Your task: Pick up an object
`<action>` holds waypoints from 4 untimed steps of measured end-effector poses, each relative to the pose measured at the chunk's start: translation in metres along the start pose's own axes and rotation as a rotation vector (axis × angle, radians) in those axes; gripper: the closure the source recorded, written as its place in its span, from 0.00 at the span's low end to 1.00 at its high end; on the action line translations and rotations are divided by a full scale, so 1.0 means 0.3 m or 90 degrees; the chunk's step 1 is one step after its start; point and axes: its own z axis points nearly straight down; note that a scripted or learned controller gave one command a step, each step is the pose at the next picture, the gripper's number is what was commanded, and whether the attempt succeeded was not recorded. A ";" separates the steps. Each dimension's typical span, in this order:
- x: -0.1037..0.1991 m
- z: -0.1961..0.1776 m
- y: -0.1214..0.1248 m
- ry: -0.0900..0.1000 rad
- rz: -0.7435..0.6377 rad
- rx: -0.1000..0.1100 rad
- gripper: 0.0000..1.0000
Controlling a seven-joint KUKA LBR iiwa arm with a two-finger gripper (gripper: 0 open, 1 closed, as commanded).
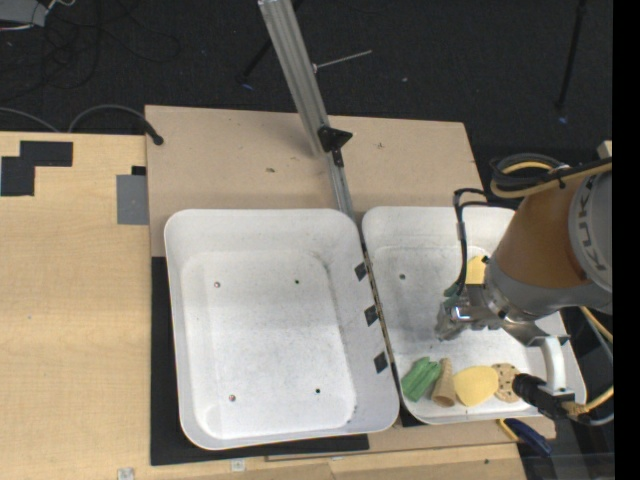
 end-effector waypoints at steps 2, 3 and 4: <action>-0.020 -0.395 -0.023 -0.001 0.000 -0.002 1.00; 0.122 -0.395 0.036 0.001 -0.002 0.001 1.00; 0.301 -0.371 0.052 0.001 -0.003 0.004 1.00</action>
